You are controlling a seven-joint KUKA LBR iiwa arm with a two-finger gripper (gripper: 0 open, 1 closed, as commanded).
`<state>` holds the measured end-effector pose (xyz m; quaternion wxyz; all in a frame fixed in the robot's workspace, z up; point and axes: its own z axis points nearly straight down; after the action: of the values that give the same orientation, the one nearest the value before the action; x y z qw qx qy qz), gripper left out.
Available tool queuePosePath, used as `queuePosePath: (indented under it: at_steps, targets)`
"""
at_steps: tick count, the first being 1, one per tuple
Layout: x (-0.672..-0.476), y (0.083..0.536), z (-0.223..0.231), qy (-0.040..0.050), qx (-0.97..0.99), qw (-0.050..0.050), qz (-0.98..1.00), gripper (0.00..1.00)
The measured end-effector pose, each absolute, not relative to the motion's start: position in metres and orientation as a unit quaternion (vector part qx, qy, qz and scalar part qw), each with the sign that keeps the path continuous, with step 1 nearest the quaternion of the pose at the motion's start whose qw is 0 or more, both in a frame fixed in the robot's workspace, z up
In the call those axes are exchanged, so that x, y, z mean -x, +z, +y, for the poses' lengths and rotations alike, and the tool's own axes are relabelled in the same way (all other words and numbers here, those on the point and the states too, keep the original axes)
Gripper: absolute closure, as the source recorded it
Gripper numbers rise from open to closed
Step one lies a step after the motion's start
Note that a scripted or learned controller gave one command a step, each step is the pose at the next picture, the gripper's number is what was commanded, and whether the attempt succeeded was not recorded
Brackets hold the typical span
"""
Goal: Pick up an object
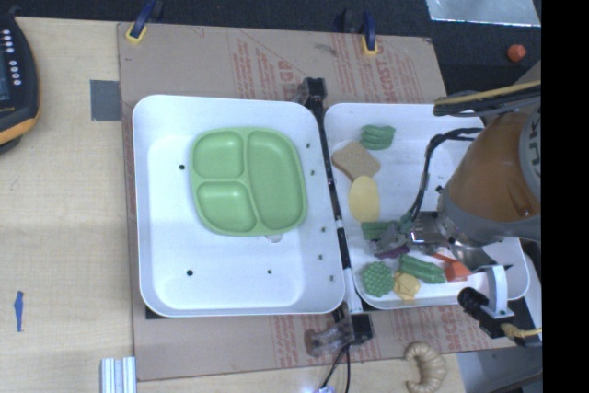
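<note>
At the bottom edge of the frame you are looking at a tan coiled piece lying on the bench, just below the right bin. In that bin's lower part a cluster of toy food pieces is sitting close together: a round green bumpy piece, a small yellow piece touching it, a long green piece and an orange piece.

The gripper is hanging just above this cluster, beside a dark purple piece. You cannot tell whether it is released or grasping anything, as the wrist is hiding it. The arm is reaching in from the right edge.

Further up the same bin a yellow oval piece, a tan slice and a ridged green piece are lying in a column along the left wall.

In the left bin a green divided plate is resting near the middle.

At the cardboard's top edge two clamps are gripping it, and a teach pendant is poking in at the upper left.
</note>
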<state>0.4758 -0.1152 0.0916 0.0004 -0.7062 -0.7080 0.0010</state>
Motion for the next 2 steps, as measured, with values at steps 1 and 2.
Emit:
queuePosePath:
  at_steps: [1, 2]
  targets:
    - [-0.476, 0.102, -0.116, 0.0016, 0.705, 0.001, -0.709, 1.0]
    - [-0.477, 0.197, -0.085, -0.002, 0.705, -0.001, -0.71, 1.0]
